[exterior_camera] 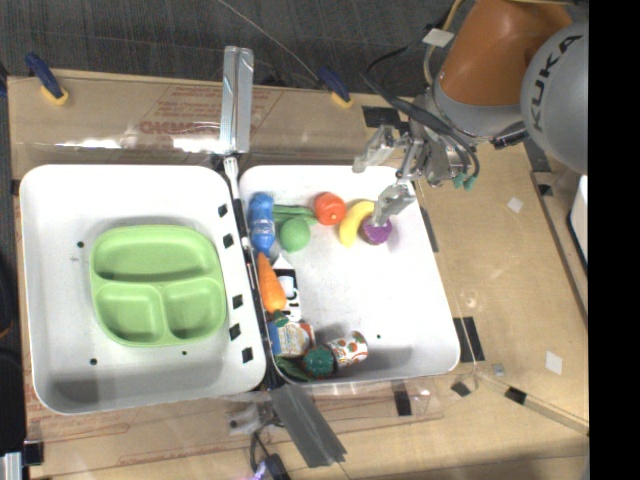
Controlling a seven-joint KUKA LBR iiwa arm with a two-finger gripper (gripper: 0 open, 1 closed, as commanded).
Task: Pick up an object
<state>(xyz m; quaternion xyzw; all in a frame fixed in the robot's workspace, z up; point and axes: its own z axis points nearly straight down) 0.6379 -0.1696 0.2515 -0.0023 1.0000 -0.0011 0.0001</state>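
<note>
The pincer point(392, 200) hangs low over the right bin's point(420, 308) far edge; its spread I cannot tell. A purple toy point(376, 233) lies just beneath its tip, a yellow banana point(353, 222) beside.

A green divided tray point(157, 285) lies in the left white bin point(40, 268), well apart from the gripper, lower left.
</note>
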